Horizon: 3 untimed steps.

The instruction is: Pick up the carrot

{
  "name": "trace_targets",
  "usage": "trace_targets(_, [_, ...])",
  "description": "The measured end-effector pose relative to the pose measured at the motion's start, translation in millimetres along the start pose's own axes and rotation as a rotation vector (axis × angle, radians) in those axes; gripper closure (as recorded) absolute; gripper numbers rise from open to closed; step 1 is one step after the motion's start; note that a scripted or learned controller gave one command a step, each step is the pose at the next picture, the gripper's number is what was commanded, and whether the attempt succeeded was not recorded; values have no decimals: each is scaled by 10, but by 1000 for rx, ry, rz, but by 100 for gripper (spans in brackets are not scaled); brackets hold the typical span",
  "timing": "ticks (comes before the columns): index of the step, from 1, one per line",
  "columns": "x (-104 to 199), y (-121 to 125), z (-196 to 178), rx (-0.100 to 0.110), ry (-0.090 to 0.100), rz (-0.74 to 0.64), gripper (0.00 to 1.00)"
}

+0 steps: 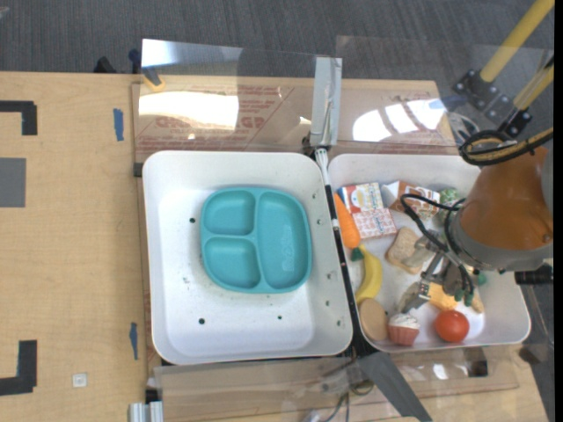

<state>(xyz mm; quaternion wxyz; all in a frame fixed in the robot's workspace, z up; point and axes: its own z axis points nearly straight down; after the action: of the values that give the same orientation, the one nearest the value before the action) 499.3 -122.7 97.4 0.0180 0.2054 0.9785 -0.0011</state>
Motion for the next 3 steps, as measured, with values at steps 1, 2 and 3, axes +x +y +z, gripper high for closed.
trace_targets(1, [-115,-495,9,0,-1,285,0])
trace_targets(2, [-254,103,14,-1,-2,275,0])
trace_targets(3, [-32,-326,5,0,2,263,0])
